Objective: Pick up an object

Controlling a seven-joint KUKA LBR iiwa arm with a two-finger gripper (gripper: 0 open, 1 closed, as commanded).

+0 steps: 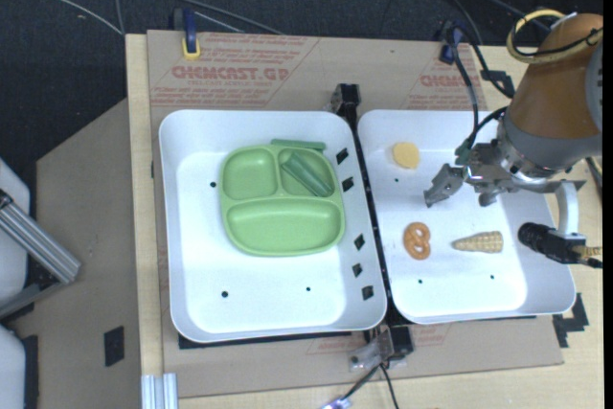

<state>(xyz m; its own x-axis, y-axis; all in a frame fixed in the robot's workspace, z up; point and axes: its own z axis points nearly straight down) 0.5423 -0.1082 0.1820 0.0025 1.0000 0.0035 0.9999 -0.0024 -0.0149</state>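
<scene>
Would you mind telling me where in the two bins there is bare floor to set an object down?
Left bin: bare floor ahead of the green divided plate, toward the near rim, and a strip along its left wall. Right bin: a bare band along the near rim, below the pretzel and cone. Crowded: the right bin's middle, where the gripper hangs beside the yellow disc.

you have two bins side by side: the left bin (192, 235) holds a divided plate (282, 203). in the right bin (450, 302), a pretzel (417, 240) lies left of a cone (479, 243), with a round piece (406, 154) behind them.

Open fingers (466, 188) above pretzel (417, 240), cone (479, 243).
</scene>
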